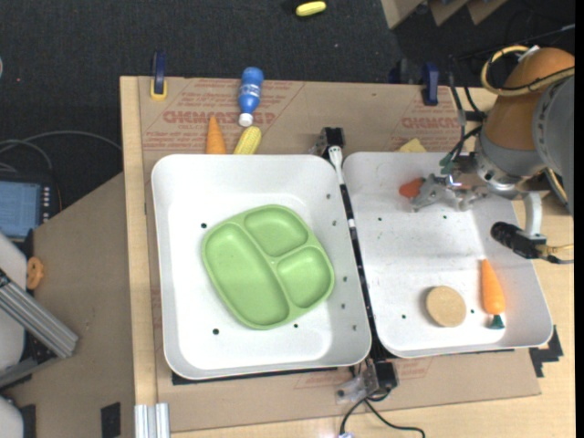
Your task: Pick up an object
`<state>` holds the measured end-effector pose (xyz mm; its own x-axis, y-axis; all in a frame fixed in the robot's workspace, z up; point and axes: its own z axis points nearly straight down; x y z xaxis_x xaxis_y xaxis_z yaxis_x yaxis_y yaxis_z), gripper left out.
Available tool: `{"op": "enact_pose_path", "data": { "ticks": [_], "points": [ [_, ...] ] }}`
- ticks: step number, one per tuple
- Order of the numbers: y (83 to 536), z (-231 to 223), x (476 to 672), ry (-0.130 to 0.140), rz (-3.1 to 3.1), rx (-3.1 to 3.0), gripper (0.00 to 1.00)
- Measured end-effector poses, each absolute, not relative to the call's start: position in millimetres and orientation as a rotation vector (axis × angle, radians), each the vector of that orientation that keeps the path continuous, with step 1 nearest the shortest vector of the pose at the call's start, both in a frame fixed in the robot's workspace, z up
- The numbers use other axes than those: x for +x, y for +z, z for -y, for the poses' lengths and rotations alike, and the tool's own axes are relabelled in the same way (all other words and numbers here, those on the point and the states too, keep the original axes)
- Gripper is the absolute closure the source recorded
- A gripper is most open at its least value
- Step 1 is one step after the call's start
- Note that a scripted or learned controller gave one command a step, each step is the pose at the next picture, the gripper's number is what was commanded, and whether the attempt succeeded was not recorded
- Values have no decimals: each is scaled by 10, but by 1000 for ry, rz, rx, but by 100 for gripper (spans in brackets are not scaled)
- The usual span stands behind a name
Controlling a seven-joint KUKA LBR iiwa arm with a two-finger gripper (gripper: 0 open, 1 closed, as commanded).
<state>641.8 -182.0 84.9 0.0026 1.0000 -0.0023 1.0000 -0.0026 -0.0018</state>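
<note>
Gripper (427, 192) low in right bin (411, 336), grip state unclear; small red object (411, 188) just beside it at far end. Looks light, stiff, slippery; would pinch across middle.

Gripper (429, 192) hovering low over right bin (411, 245), upper part, just beside small red object (411, 188). Carrot (493, 288) and round tan disc (446, 306) lying near bin's lower right. Green divided plate (266, 265) sitting in left bin (182, 208).
</note>
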Motion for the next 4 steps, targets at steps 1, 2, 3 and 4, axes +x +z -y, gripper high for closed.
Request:
{"op": "enact_pose_path", "data": {
  "ticks": [1,2,3,4],
  "points": [
    [850,1082,6680,3,-2225,2213,0],
    [1351,1762,6671,2,-2212,2220,0],
    [822,1269,6659,-3,-2228,2221,0],
    [1427,1959,6673,2,-2209,2219,0]
  ]
}}
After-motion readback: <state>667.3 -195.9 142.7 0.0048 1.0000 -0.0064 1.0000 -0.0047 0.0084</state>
